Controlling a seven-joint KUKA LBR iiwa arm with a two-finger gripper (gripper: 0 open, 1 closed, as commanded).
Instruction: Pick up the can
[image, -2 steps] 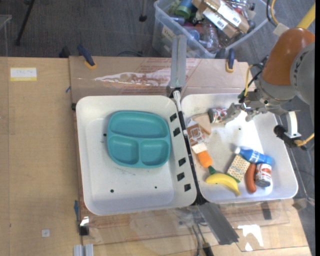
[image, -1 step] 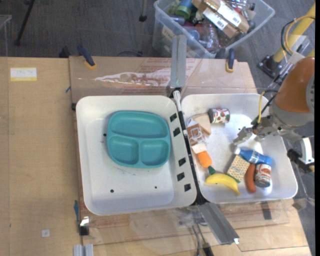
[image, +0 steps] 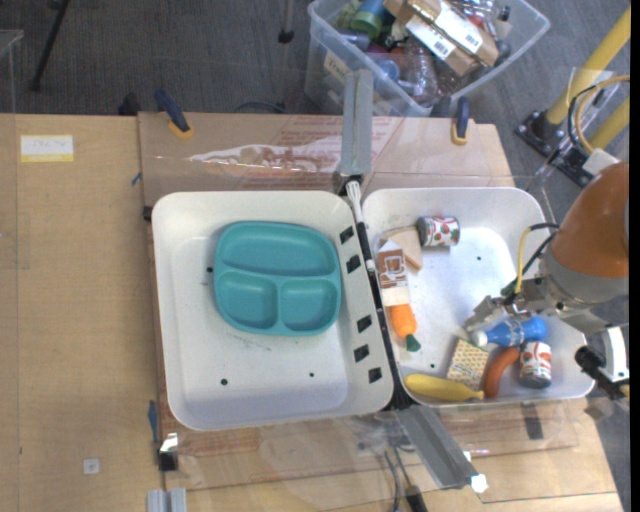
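Gripper sits low in the right bin, at its 4 o'clock; we cannot tell its state. We see two cans: one at 12 o'clock, one at 5, beside a sausage and blue bottle. Risk, we judge: clutter near the tool draws a wrong grab.

Fixed above the bench, looking down at a slant from its near edge, far enough to take in both white bins side by side and some floor past the far edge.
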